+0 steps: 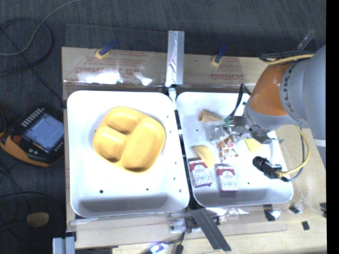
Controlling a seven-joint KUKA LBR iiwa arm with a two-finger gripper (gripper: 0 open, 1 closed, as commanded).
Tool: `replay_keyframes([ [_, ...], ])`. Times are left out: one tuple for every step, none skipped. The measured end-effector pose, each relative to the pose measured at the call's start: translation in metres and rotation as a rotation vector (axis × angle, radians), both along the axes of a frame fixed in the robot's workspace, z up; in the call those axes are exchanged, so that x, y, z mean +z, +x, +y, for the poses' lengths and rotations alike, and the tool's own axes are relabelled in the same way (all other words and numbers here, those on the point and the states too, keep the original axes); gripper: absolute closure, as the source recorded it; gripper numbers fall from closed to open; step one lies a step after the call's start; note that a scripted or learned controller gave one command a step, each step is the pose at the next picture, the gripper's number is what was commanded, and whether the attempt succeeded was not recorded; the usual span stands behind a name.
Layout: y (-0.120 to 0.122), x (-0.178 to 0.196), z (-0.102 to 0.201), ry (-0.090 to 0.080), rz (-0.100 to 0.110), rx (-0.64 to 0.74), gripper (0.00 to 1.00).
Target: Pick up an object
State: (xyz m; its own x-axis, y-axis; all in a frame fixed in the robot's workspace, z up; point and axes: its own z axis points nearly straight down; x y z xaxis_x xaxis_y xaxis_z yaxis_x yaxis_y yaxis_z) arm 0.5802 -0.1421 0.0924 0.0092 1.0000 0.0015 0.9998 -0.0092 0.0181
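as the grey arm [312, 89] with its orange band [267, 97] reaches in from the right, its gripper [229, 128] sits low over the middle of the right bin [265, 194], one of two shallow white bins set side by side on a bench. whether the gripper is open or closed cannot be told from this angle. several small things lie in the right bin. a tan cone [211, 116] lies on its side towards the far left part, just beside the gripper. a white and red packet [229, 152], perhaps a card or sachet, lies on the near side of the gripper, close enough that it may be touching it. a yellow wedge [203, 153] lies left of the packet, near the wall between the bins. along the front wall sit a left red carton [199, 173] and a right red carton [226, 178], side by side and just apart. a pale yellow piece [251, 144] lies right of the packet, partly hidden by the arm. the left bin [85, 194] holds one large yellow three-lobed thing [128, 138] near its middle. on the dark floor left of the bench lies an orange and black handheld controller [34, 139] with a screen.
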Motion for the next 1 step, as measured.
replay_keyframes([
  [0.0218,0.127,0.0299,-0.003,0.02,-0.149,1.0],
])
